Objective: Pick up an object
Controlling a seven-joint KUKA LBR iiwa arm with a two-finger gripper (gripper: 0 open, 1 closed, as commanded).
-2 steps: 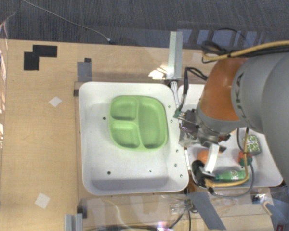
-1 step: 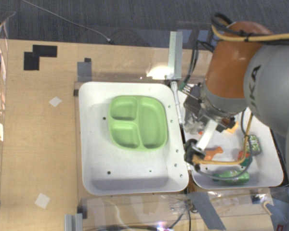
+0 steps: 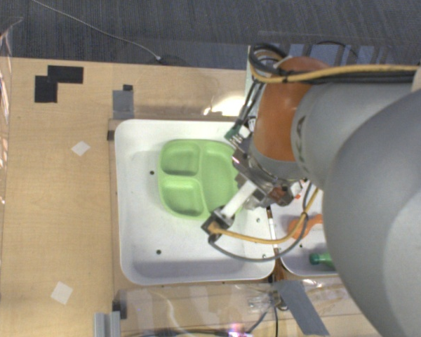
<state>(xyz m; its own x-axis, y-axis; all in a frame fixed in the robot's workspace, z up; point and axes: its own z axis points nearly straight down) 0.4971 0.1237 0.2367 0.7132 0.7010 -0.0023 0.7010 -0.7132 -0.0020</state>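
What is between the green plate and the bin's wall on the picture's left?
Nothing lies there. The camera view shows bare white floor from the green plate to the left wall of its white bin.

The arm (image 3: 365, 188) runs out of the picture at the right and bottom edges. Its grey bulk covers nearly all of the right bin (image 3: 300, 264), leaving a corner of rim and floor in sight. In that corner an orange thing (image 3: 303, 225) and a green thing (image 3: 321, 260) peek out, each partly under the arm and too small to name. The arm also hides the right edge of the green divided plate (image 3: 189, 177) in the left bin (image 3: 137, 216), along with much of that bin's right wall. The surface (image 3: 49, 188) is cut off at the left and bottom edges.
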